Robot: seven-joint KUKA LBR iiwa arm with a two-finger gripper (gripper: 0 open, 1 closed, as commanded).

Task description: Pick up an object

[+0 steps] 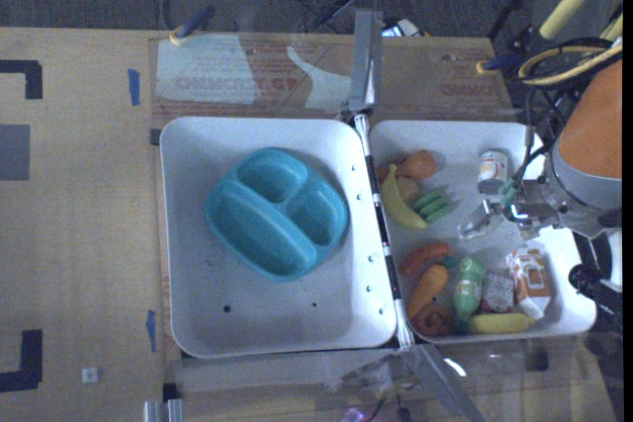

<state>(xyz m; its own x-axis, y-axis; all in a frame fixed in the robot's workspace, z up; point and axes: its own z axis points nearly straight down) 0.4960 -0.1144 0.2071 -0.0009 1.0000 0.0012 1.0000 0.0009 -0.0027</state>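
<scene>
My gripper (478, 218) hangs over the middle of the right bin (554, 138), reaching in from the right, its fingers (469, 229) apart with nothing between them. Just left of it lie a green pea pod (433, 205) and a yellow banana (400, 203). A small white can (492, 170) stands just behind it. In front of it are a green toy (468, 280), a small packet (497, 292) and an orange-and-white carton (532, 272). A carrot (427, 287) and a red-orange piece (423, 257) lie at the front left, and a second yellow piece (501, 322) lies by the front wall.
The left bin (183, 242) holds a teal divided plate (277, 212). A raised divider (379, 242) separates the two bins. An orange toy (420, 163) sits in the right bin's back left corner. Cables and yellow hoses (564, 54) crowd the back right.
</scene>
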